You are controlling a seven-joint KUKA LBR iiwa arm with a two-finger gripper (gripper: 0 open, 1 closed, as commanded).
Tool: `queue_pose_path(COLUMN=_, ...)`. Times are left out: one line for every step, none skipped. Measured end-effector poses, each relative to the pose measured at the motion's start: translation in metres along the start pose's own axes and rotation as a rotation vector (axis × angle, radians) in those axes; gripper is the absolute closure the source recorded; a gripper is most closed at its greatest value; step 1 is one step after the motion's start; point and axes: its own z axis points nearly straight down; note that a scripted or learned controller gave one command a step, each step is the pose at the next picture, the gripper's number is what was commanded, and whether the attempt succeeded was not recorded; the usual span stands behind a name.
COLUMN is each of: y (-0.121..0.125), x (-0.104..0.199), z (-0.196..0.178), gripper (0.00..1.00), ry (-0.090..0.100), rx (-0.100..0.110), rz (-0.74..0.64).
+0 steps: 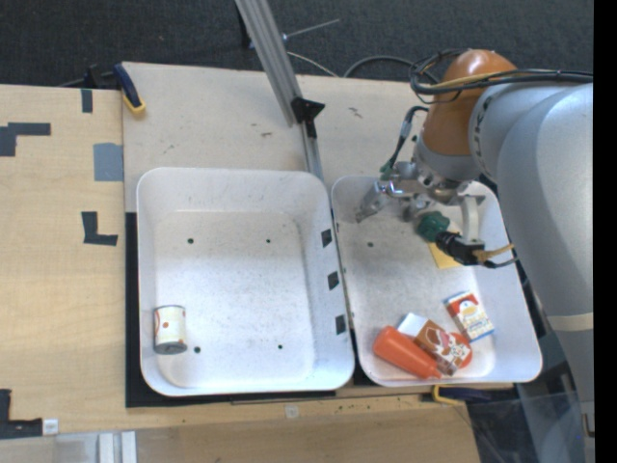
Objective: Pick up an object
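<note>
The arm is in the reaching step, with its pincer (371,205) hanging over the far left corner of the right bin (386,268), and nothing shows between its tips; how far they are spread I cannot tell. The candidates lie at that bin's near end: an orange bottle (405,352), a brown packet (445,345) touching it, and a small carton (469,316) just beside. A can (170,330) sits apart in the left bin (231,278). My judgement: the next move calls for travelling toward the near end and descending squarely over one item.

Even, bright light — soft shadows, slightly grainy, mild blur.
</note>
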Motion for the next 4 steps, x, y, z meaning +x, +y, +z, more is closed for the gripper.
queue_pose_path(y=0.001, x=0.001, z=-0.013, gripper=1.00, ry=0.000, rx=-0.004, rz=-0.001)
queue_pose_path(y=0.001, x=0.001, z=-0.056, gripper=1.00, ry=0.000, rx=-0.012, rz=0.001)
queue_pose_path(y=0.003, x=0.001, z=-0.098, gripper=1.00, ry=0.000, rx=-0.012, rz=0.001)
queue_pose_path(y=-0.004, x=0.003, z=-0.159, gripper=1.00, ry=0.000, rx=-0.014, rz=0.001)
